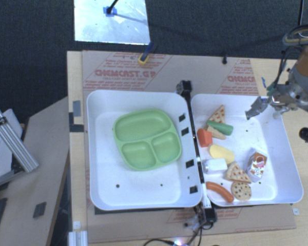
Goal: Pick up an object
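Note:
The right bin (pixel 285 137) holds several toy foods: a pizza slice (pixel 217 115), a green pickle (pixel 220 128), an orange-red piece (pixel 204 137), a yellow wedge (pixel 222 152), a white block (pixel 215 164), a second pizza slice (pixel 237 173), a small carton (pixel 256 166), a cookie (pixel 241 190) and a sausage (pixel 219 191). My gripper (pixel 257 108) hangs over the bin's upper right part, to the right of the first pizza slice and apart from every item. Nothing shows between its fingers.
The left bin (pixel 100 188) carries a green divided plate (pixel 147 139). A black divider (pixel 191 137) runs between the bins. A shiny sheet (pixel 112 14) lies beyond the bench, and an aluminium frame (pixel 10 137) stands at the left.

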`<state>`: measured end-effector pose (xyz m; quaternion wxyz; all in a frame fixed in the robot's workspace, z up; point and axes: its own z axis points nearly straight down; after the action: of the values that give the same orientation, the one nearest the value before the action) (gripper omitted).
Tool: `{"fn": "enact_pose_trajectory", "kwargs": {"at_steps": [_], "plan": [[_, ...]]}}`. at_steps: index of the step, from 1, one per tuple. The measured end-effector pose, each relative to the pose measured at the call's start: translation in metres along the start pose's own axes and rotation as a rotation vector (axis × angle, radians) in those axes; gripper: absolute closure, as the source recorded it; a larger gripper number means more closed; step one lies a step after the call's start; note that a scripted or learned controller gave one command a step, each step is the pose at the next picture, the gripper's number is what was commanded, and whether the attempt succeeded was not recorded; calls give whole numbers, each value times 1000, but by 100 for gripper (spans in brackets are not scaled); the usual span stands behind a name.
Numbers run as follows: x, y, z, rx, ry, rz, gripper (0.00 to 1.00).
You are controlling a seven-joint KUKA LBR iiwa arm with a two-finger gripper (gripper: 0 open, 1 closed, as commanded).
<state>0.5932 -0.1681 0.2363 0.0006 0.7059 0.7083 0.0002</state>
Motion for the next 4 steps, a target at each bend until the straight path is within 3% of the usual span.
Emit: {"fn": "enact_pose_trajectory", "kwargs": {"at_steps": [3,4], "plan": [[5,-5,127,3,1,2,0],[6,-5,153,1,1,3,0]]}}
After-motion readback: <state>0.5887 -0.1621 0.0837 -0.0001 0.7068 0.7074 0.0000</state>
